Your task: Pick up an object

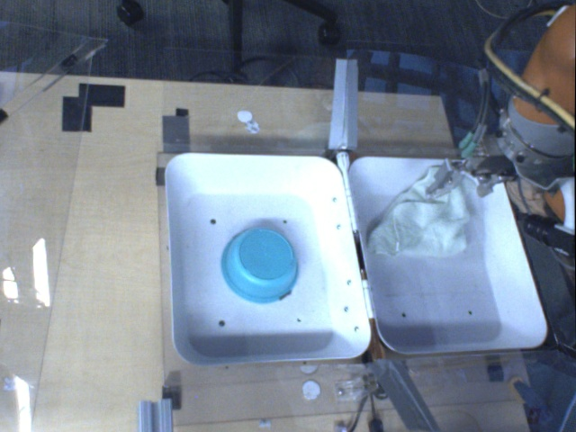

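— Down at the front, what do you see?

— Two white bins sit side by side on the wooden surface (108, 268). From my seat far away, the left bin (193, 241) holds a blue bowl (261, 264). It sits upside down near the middle of that bin.

— And the right bin?

— That right bin (504, 322) has a pale cloth (423, 223) in it. The cloth is crumpled and lies in the far half of the bin.

— Where is the arm?

— It comes in from the right, grey with an orange band. The gripper (459, 176) is at the far corner of the cloth, where the cloth rises up to it.

— Are the jaws shut?

— I cannot tell if the jaws are open or closed
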`<state>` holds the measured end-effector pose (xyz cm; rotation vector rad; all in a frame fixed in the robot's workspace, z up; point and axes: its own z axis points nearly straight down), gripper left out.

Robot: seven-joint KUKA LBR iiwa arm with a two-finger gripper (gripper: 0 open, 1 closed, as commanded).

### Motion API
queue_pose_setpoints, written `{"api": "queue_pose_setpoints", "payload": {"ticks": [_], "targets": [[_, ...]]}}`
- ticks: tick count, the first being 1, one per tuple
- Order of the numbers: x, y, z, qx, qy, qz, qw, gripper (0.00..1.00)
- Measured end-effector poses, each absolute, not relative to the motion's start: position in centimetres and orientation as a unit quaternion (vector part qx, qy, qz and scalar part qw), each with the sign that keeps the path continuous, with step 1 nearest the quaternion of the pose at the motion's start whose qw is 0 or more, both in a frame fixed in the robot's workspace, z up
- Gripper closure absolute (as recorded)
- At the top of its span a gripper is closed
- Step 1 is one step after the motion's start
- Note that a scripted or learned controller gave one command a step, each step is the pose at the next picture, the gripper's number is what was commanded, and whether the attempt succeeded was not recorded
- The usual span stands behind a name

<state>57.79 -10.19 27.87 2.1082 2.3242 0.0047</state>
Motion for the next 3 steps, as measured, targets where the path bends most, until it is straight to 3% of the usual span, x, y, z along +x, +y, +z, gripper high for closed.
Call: {"api": "queue_pose_setpoints", "payload": {"ticks": [1,2,3], "targets": [[63.8,-11.4,19.7,0.684,0.729,0.0001,0.001,0.00],[64.0,-11.5,11.2,0.678,0.735,0.0006,0.001,0.00],[67.1,-11.1,8.9,0.667,0.745,0.0019,0.003,0.00]]}}
